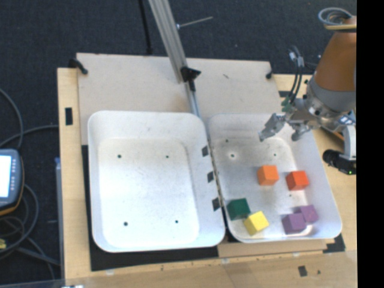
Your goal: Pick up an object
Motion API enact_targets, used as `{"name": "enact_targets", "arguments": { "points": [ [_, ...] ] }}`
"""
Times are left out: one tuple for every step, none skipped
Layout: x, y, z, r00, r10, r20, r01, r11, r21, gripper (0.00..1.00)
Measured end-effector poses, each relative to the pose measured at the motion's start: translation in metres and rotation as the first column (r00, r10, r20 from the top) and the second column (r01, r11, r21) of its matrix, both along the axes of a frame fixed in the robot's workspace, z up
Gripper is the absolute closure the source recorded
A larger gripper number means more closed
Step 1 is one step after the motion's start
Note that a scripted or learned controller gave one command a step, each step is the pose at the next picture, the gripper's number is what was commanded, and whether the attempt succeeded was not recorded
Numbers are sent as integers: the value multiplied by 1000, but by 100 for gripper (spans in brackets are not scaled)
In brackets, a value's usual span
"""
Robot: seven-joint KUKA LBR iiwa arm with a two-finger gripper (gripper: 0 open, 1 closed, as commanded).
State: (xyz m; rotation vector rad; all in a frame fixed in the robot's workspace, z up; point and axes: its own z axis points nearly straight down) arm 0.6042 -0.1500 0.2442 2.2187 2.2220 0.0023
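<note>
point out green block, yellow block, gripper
green block (239, 208), camera view, top face
yellow block (257, 222), camera view, top face
gripper (282, 131), camera view, midway between its fingertips

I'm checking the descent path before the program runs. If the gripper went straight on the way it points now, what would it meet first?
The gripper hangs over the upper part of the right bin, pointing down. Going straight on it would probably meet bare bin floor first; the orange block lies nearer the camera, seemingly off that line, though depth is unclear.
</note>
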Motion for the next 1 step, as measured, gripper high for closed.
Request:
{"name": "enact_targets", "arguments": {
  "points": [
    [-8,-33,-141,1000,-3,-8,3,1000,-1,0]
  ]
}}
